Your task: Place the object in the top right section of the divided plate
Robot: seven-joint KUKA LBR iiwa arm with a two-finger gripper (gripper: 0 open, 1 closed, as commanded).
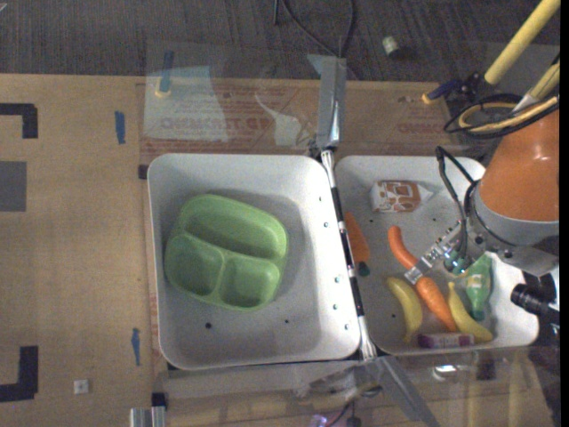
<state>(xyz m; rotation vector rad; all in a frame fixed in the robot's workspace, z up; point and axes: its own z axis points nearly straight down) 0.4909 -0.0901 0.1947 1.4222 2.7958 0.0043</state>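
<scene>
Arm sits over the right bin [524, 327]; gripper [455, 258] is low among the toy food, can't tell its state or whether it has anything. Nearest: orange carrot [433, 299], long axis running diagonally just below-left, w/ bananas alongside. Green divided plate [227, 252] lies well apart to the left in the left bin [178, 327], so the carry goes leftward.

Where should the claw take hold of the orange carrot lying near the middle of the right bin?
Judging from its pose, grip the carrot across its thicker middle, coming straight down from above. It lies flat and slanted, and a banana sits close on its left and another banana on its right, so the fingers should close across its width, where space is tight.
</scene>
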